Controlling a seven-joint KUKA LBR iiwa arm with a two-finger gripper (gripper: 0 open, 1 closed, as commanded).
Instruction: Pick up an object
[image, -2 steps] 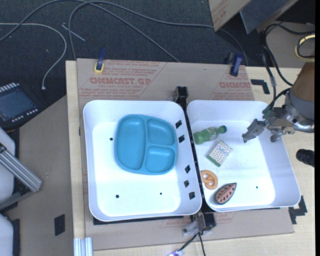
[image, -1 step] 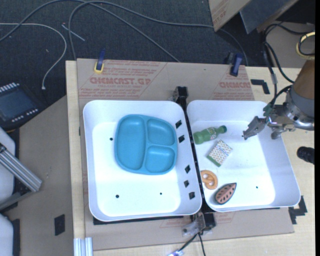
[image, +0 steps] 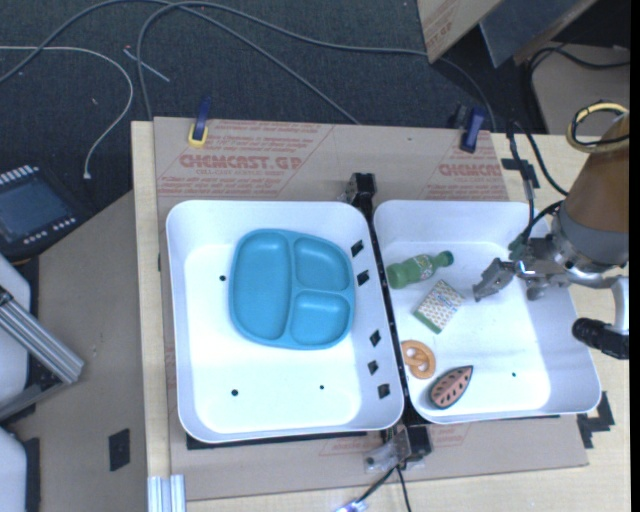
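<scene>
My gripper hangs narrow and holds nothing; one green bottle lies lengthwise, cap toward the right bin's far edge, beside one pretzel.

Single fixed camera above the bench, looking down at a slant. Both shallow white plastic bins in frame side by side, seen whole, from moderate distance. Grey arm with orange band entering from right edge. Dark floor visible along top.
</scene>
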